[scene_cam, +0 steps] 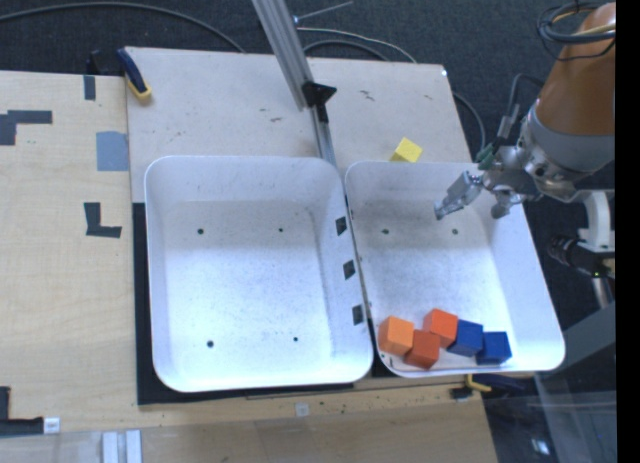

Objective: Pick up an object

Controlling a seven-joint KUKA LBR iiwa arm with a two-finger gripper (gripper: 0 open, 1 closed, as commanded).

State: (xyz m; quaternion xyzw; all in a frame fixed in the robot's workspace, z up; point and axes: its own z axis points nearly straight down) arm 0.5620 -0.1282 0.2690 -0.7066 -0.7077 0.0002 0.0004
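Blocks lie bunched in the near corner of the right bin (520, 271), against its front rim: three orange blocks (398, 333) (441, 324) (424, 349) touching one another, and two blue blocks (467, 337) (493, 347) just beside them toward the right wall. The rest of that bin's floor is open, and so is the whole floor of the left bin (160, 251). The gripper (470, 199) hangs over the far right part of the right bin, well apart from the blocks, with nothing between its fingers; whether they are spread or closed I cannot tell. One yellow block (407, 150) sits on the counter (220, 101) just beyond the right bin's far rim.
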